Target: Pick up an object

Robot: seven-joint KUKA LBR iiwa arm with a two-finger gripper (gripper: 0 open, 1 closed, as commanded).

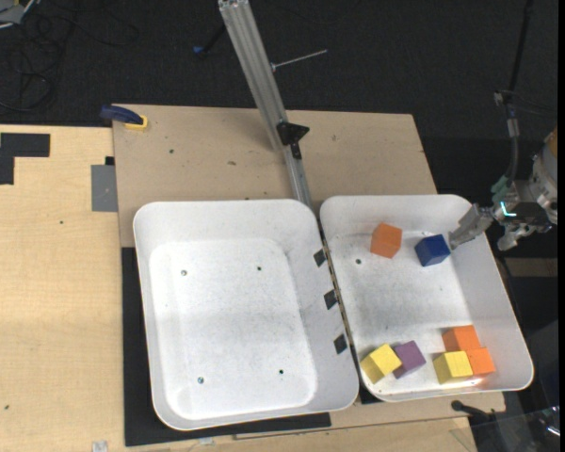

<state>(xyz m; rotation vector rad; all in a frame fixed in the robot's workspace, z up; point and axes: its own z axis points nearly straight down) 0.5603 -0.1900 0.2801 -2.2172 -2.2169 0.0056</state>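
Dark floor [94, 45] surrounds a pale wooden bench [47, 281].

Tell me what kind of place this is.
Probably a robotics lab test bench: two shallow white bins on a plywood bench, small coloured cubes such as the blue cube, and a gripper at the right.

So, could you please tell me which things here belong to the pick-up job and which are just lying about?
For the job:
- hand
- blue cube
- orange cube
- yellow cube, purple cube
- corner cubes
- right bin

Lying about:
- left bin
- metal rail
- blue clamp
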